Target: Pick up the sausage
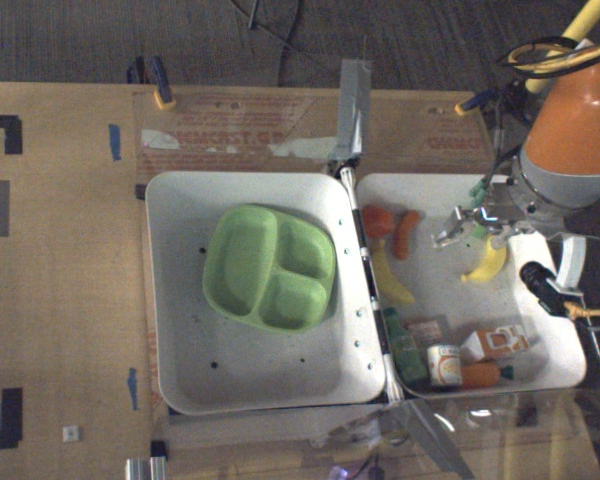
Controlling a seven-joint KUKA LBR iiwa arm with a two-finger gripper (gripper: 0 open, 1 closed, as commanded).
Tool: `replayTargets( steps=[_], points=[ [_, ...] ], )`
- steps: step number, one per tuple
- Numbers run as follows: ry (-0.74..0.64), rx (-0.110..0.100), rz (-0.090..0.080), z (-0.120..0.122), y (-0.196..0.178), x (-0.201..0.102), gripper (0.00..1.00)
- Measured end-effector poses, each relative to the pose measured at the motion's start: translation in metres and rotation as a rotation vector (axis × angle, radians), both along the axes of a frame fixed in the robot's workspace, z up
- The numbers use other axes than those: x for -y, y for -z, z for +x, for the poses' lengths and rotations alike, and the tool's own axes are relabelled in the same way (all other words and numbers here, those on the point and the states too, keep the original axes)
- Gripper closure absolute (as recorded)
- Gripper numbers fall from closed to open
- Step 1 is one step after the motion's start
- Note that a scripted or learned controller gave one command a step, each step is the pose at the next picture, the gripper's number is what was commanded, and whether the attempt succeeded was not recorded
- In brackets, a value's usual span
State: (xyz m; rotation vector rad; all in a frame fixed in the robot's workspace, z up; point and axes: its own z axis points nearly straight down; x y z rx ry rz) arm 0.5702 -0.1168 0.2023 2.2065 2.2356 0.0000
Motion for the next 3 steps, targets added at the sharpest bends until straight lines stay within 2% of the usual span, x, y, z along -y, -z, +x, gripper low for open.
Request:
replayTargets(
  steps=[1, 2, 3],
  points=[
    [-0.282, 0.007, -0.001, 0.060, 0.114, -0.006, 0.00],
    [-0.281, 0.015, -0.007, 0.062, 0.102, -0.005, 1.00],
    [-0.312, 0.003, -0.001, 0.060, -0.033, -0.060, 1.00]
  ],
)
